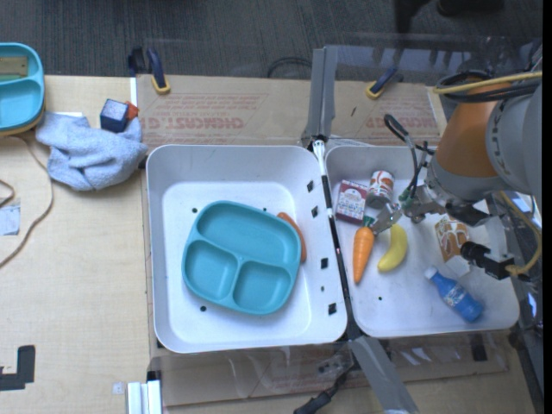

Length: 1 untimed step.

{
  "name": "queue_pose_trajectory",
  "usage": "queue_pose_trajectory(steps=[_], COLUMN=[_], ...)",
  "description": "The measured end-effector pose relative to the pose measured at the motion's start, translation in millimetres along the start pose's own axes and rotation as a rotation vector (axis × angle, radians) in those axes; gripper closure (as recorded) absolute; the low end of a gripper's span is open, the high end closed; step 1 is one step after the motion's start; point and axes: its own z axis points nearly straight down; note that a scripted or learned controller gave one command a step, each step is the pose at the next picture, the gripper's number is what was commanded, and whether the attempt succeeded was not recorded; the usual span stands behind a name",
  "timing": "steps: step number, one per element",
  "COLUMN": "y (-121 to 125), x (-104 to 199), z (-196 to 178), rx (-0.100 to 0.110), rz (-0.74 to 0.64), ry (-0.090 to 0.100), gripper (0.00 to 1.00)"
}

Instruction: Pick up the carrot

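Note:
The orange carrot (362,254) lies on the floor of the right bin (414,317), near its left wall, with its thick end pointing up and away. My gripper (384,219) hangs just over that thick end, reaching in from the right. It is open, one finger by the carrot's top and the other toward the banana (393,248). Nothing sits between the fingers.
The right bin also holds a red and white box (351,201), a small can (380,185), a snack packet (450,238) and a blue bottle (454,297). In the left bin (172,317), a blue divided plate (241,257) has an orange item (296,233) behind it.

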Motion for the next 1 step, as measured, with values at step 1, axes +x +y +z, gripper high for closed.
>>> queue_pose_trajectory(steps=[1], y=[16.3], x=[21.1], z=[-0.1], rx=[0.002], rz=[0.510], ry=[0.000], gripper=[0.00])
